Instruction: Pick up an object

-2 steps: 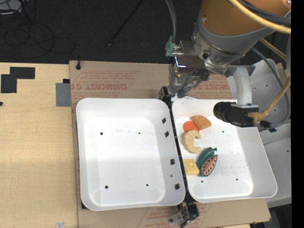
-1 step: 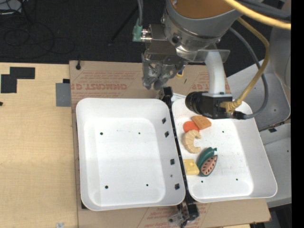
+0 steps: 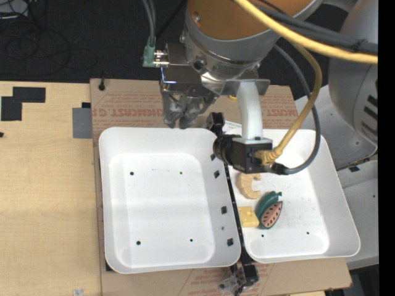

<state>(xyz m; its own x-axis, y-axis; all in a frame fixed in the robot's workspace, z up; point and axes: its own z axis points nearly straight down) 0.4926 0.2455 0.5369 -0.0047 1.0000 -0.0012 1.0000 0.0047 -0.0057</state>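
In the right bin (image 3: 333, 239) I see a yellow block (image 3: 247, 217) near the divider, a green and orange toy (image 3: 270, 209) just beside it, and a tan piece (image 3: 249, 186) behind. Farther back, the gripper (image 3: 182, 113) hangs over the left bin's (image 3: 117, 239) far rim; I cannot tell its state.

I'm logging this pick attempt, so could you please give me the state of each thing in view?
Claw: hovering over the left bin's far rim, nothing seen in it; open or shut unclear.
Left bin: flat on the bench.
Right bin: flat, holding three items.
Tan piece: curved, lying flat in the right bin.
Yellow block: lying by the divider.
Green-and-red toy: lying tilted, beside the block.
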